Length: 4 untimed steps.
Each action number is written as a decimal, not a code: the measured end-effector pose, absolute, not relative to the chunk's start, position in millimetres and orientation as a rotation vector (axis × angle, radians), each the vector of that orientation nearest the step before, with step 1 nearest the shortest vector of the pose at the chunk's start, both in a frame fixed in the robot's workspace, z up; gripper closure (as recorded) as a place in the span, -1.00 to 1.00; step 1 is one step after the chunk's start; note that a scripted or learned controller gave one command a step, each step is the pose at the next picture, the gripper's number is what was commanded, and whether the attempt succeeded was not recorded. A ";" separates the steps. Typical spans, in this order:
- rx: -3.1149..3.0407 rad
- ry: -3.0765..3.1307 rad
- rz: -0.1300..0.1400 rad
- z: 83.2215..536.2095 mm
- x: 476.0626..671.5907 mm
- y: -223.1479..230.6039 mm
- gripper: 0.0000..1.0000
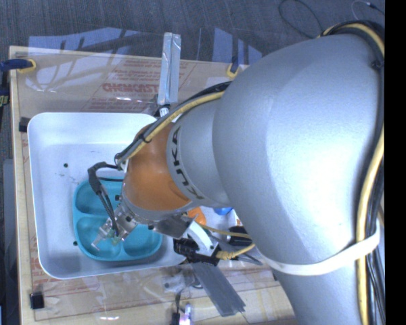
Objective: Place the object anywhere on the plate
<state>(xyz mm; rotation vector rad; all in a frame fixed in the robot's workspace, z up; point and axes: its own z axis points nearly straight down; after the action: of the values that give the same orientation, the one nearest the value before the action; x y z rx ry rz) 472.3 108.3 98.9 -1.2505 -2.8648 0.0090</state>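
A blue plate [95,212] with several rounded compartments lies in the lower part of the left white bin [54,154]. My gripper [111,233] hangs low over the plate's middle, reaching down from the orange band [152,178] of the wrist. A small pale, greenish bit shows at the gripper's tip, right over the plate, and I cannot make out what it is. The arm's body hides the plate's right edge.
The big grey arm [291,154] covers most of the right bin. An orange object [197,215] and a blue-and-white one [224,212] peek out under it. A black cable [98,181] loops beside the wrist. A clear panel [169,66] stands behind the bins.
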 end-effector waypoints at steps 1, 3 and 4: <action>-0.650 -3.076 0.000 192.3 477.5 48.4 1.00; -0.119 -3.141 -0.001 91.6 476.1 99.6 1.00; -0.145 -3.139 -0.001 91.8 476.1 122.8 1.00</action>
<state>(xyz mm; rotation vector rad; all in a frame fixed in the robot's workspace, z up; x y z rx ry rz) 476.1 122.8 91.8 -0.1445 -3.1388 -0.0013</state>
